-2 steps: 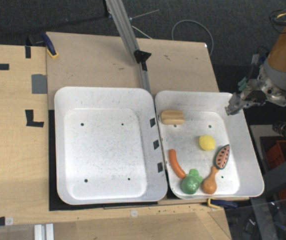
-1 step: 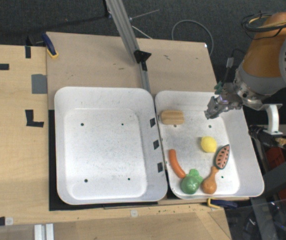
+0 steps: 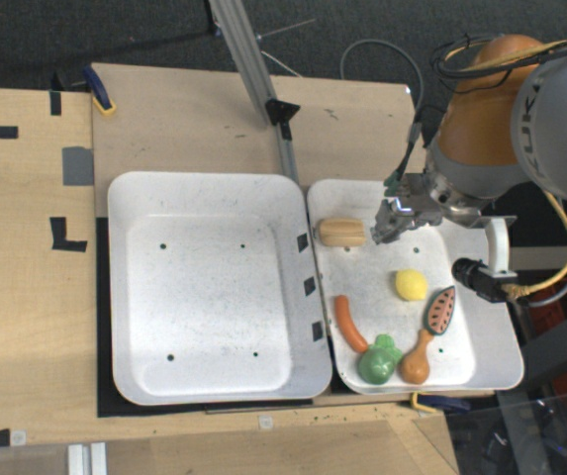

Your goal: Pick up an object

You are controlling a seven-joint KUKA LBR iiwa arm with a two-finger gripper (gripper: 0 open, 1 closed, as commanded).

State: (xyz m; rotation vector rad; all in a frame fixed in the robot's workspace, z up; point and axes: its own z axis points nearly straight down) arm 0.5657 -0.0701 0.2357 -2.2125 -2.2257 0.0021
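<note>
Bun (image 3: 341, 233) lies just left of claw (image 3: 394, 222) in right bin (image 3: 496, 364). Claw state: cannot tell. Centre over bun, then descend straight.

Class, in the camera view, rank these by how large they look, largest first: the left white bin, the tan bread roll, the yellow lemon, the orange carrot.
1. Left white bin
2. Tan bread roll and orange carrot: look alike, unranked
3. Yellow lemon
</note>
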